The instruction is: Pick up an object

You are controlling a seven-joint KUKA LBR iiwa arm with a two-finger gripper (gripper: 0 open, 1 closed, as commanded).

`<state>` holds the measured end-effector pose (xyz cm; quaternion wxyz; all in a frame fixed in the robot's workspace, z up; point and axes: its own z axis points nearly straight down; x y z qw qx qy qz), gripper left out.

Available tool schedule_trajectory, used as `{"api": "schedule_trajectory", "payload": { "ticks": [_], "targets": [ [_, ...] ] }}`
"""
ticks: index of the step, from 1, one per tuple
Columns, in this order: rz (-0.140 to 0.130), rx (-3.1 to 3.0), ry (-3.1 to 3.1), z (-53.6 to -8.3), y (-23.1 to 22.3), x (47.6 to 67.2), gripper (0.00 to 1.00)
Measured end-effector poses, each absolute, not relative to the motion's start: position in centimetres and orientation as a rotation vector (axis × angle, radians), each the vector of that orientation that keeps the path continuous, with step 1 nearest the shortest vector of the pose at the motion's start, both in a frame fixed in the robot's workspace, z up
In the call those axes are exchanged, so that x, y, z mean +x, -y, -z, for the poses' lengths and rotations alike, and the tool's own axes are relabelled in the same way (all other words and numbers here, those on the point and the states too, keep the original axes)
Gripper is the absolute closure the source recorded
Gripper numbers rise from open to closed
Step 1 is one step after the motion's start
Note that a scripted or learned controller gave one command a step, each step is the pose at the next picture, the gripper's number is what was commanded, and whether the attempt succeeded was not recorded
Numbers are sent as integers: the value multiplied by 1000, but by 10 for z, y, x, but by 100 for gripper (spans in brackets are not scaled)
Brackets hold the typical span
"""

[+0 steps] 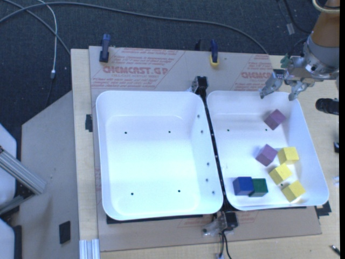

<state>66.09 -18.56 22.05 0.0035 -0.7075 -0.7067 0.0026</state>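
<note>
Camera view: my end effector (281,89) is spread open, holding nothing, above the right bin's (226,102) far rim. Nearest purple cube (274,118) untouched; grasp not started.

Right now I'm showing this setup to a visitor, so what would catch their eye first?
Probably the cluster of coloured blocks in the right bin: three yellow blocks, two purple blocks, a blue block and a green block, mostly in its near half. Next, the gripper, open, above that bin's far edge.
</note>
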Motion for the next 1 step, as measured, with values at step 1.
{"api": "schedule_trajectory", "payload": {
  "ticks": [1],
  "targets": [
    [1, -2222, 2222, -226, 185, 663, 0]
  ]
}}
